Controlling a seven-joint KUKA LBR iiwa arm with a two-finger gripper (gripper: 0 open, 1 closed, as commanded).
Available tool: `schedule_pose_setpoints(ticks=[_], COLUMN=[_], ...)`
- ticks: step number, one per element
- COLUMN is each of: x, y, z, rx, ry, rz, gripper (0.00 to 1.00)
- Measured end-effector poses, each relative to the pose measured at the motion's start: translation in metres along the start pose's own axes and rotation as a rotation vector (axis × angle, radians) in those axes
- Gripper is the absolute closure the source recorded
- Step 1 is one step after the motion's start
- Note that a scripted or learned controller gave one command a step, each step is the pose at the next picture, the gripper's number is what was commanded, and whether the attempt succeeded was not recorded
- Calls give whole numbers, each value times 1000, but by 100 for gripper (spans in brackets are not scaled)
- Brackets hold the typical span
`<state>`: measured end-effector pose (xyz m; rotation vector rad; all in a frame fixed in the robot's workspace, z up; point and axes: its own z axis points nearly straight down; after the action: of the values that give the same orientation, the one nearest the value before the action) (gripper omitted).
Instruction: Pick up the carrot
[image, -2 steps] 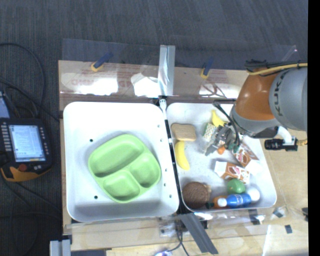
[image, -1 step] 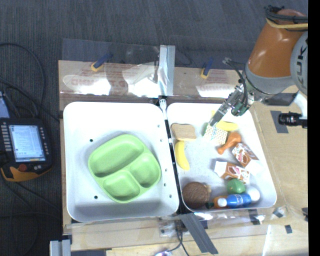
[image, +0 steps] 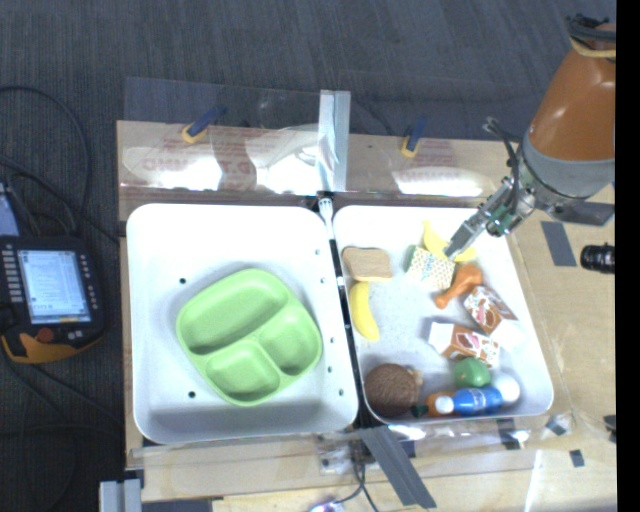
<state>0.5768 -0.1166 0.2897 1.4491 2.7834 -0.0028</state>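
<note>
Along the right bin's (image: 540, 400) near edge lie one brown ball (image: 391, 386), one blue-and-white bottle (image: 478, 401) and one green ball (image: 472, 373). One orange plastic carrot (image: 457, 284) lies midway along its right wall. Beyond, the two-finger gripper (image: 462, 240) hovers; its opening cannot be told.

This is a robot lab. A grey and orange arm (image: 575, 110) reaches over a wooden counter (image: 560, 300) that carries two white bins (image: 150, 300). A control pendant (image: 50, 290) with a screen and black cables (image: 60, 130) lie on the dark carpet (image: 300, 50). Tape (image: 555, 240) marks the counter.
</note>
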Motion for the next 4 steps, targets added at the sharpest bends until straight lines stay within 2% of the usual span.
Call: schedule_pose_setpoints(ticks=[1,2,3,4], x=[-56,-86,-122,-114], y=[12,40,5,-23], z=[34,40,63,55], rx=[2,0,0,-1], ry=[2,0,1,-1], rz=[-158,-294,-522,-659], gripper=[100,100,100,100])
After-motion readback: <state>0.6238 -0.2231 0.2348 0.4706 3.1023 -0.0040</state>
